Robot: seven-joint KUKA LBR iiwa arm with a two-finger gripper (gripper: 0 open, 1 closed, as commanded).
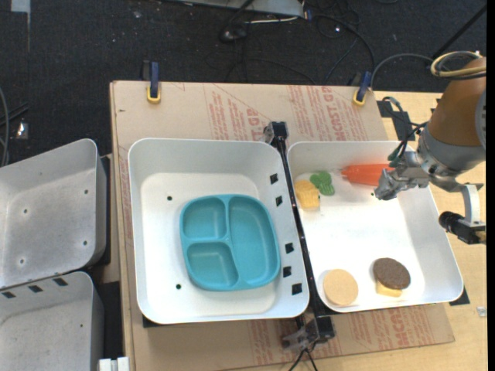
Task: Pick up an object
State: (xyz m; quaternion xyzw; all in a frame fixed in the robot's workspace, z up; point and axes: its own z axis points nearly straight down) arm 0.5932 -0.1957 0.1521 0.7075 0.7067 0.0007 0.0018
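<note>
The claw (384, 185) is hanging low over the far part of the right bin (371, 230), right at the right-hand end of the orange carrot-like object (363, 173). Its dark tip is overlapping that end, but whether it is touching cannot be told, and how wide the claw is standing cannot be told either. Nothing is showing itself as gripped, so the pick looks to be at the approach or closing stage, with the grasp and the lift still to come.

The orange object is lying flat near the far wall of the right bin, its length running along that wall. Just beside its left end a small green object (322, 183) is sitting, and touching or almost touching that is a yellow object (307, 195) by the divider between the bins. Along the near edge of the same bin, well apart from the claw, a round tan disc (340, 287) and a brown-topped cookie-like object (391, 274) are resting.

The left bin (155, 176) is carrying a teal divided plate (229, 242). The arm (456, 122), grey with its orange band, is reaching in over the right edge of the desk (201, 107).
</note>
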